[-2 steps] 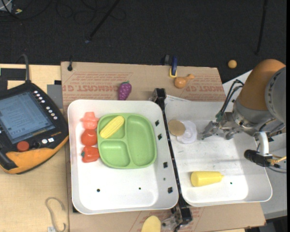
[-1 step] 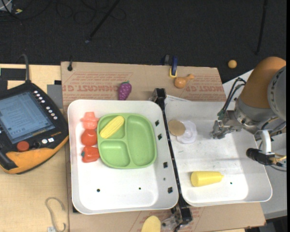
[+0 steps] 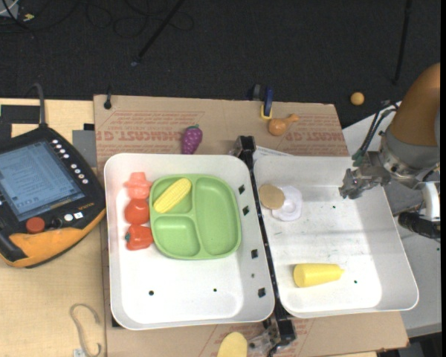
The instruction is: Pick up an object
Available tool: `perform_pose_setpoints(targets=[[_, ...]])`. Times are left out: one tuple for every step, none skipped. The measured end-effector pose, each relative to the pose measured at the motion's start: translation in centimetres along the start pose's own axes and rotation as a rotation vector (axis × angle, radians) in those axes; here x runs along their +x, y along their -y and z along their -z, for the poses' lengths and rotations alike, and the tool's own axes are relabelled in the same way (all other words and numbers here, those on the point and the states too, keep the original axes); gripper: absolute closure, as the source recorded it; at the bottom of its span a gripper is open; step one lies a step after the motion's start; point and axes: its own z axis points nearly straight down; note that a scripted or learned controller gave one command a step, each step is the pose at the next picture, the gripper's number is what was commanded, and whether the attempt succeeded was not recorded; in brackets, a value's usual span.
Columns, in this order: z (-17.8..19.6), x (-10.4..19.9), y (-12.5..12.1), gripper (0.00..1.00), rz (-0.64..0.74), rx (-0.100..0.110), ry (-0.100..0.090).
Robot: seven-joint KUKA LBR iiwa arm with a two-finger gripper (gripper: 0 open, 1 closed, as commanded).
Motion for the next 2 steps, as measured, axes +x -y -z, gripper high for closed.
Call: perform_pose_setpoints(targets=[[4.3,-0.1,-0.2,1.00,0.002,0.000,0.000],[6.7,-0.3,-0.1,1.00,0.002,0.003,-0.001]])
